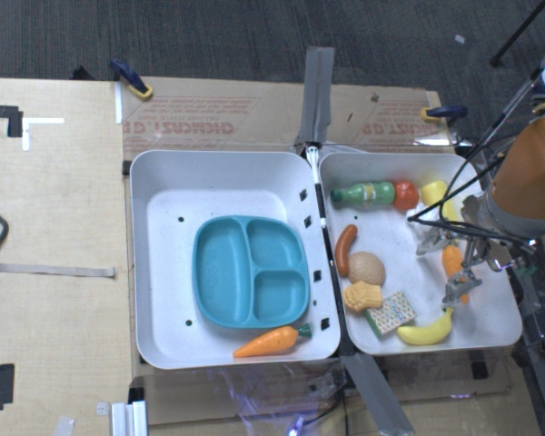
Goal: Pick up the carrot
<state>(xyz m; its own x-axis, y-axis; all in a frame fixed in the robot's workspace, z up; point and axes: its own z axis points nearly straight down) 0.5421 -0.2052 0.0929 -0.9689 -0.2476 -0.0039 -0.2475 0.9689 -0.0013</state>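
A: Start with the 2 bins. The left bin [154,271] holds the teal divided plate [252,271], and the carrot [271,341] lies on the bin floor just near of the plate, against the near wall, with its green end pointing right.

B: And the arm [527,175]?

A: It is over the right bin [504,321], well apart from the carrot. The gripper [454,266] hangs among the clutter on that bin's right side, and I cannot tell what state it is in (wires and a small orange piece [451,260] sit right at it).

B: So what goes wrong?

A: My guess is it closes in the wrong bin. That orange piece is the same colour as the target, so a colour cue could mislead the program. The banana [425,331] and the green bottle [363,193] are also within reach there.

B: And if it does cross over?

A: Then the carrot's spot is the trouble. It is tucked between the plate's rim and the bin wall, so a descending finger may strike either 1, or nudge the carrot so it rolls along the wall.
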